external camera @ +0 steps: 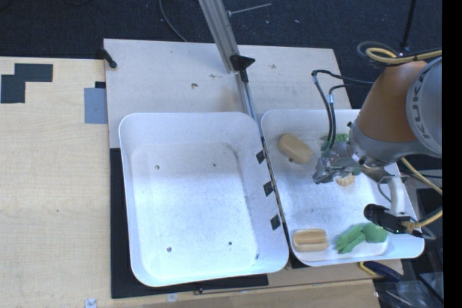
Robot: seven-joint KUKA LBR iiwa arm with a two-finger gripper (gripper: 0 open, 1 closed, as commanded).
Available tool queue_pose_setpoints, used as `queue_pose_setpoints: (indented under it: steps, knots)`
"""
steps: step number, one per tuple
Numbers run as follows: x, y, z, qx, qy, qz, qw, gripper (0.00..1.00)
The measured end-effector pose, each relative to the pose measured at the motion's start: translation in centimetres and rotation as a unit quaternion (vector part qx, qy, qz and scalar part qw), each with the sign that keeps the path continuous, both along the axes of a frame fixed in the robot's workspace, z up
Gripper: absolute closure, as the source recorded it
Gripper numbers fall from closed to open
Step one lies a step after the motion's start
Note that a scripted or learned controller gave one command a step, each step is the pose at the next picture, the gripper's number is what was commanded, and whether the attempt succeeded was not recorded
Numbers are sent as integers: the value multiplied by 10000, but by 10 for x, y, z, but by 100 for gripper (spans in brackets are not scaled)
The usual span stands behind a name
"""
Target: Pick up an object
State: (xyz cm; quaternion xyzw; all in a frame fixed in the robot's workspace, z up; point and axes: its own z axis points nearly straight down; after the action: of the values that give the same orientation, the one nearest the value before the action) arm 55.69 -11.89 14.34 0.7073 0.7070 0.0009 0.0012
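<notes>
On the bench, largest first:
Left bin (191,198): at 9 o'clock of the scene, shallow and white, bare floor showing.
Right bin (303,205): at 3 o'clock, touching the left bin along a clipped divider; holds every loose piece.
Arm (393,115): reaching in from 3 o'clock, orange band above the wrist, bent down over the right bin's middle.
Green cloth-like piece (361,235): at 5 o'clock in the right bin, against the near rim.
Tan rounded block (294,148): at 11 o'clock in the right bin, near the divider, apart from the tool.
Tan flat block (310,239): at 7 o'clock in the right bin, just beside the green piece.
Small pale piece (346,179): just beside the tool, at its 4 o'clock; touching or not, cannot tell.
Risk: likely a close on bare floor, since the tool sits between pieces, not squarely over one; a nudge could push the small pale piece toward the rim.
Gripper (326,171): low over the floor, dark and cluttered; cannot tell spread or closure, nothing seen held.
</notes>
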Motion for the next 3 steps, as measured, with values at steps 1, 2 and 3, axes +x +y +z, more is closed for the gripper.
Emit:
queue_pose_setpoints:
  steps: [1, 2, 3]
  knots:
    - [6, -3, 44, -1, -3, -1, 10000, 100]
    - [-1, 3, 94, 0, -4, 1, 10000, 100]
    - [13, 60, 89, 8, 19, 21, 10000, 100]
